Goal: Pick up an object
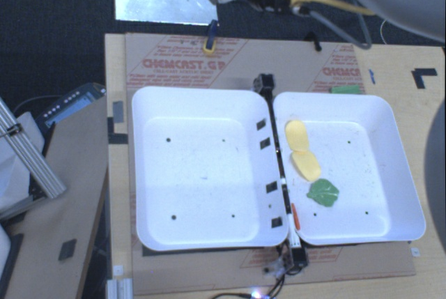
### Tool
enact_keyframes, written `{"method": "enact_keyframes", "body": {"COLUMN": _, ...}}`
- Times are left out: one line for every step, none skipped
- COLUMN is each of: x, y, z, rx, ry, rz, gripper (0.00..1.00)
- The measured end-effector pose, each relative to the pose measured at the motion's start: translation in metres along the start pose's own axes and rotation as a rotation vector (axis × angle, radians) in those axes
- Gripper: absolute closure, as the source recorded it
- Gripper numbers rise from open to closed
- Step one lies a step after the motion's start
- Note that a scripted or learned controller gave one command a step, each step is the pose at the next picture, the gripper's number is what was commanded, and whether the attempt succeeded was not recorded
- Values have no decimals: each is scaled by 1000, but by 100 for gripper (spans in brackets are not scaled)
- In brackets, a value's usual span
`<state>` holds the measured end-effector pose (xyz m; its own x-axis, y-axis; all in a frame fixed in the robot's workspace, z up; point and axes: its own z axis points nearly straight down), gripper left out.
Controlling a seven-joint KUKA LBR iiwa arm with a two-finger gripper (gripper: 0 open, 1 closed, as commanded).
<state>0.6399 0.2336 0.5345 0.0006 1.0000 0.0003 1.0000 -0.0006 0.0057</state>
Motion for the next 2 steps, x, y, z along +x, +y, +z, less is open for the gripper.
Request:
{"method": "enact_keyframes", "body": {"x": 1, "y": -50, "z": -1, "rx": 6, "ry": 1, "rz": -6, "gripper": 100}}
{"method": "enact_keyframes", "body": {"x": -8, "y": 31, "z": 1, "rx": 1, "ry": 0, "rz": 1, "gripper": 100}}
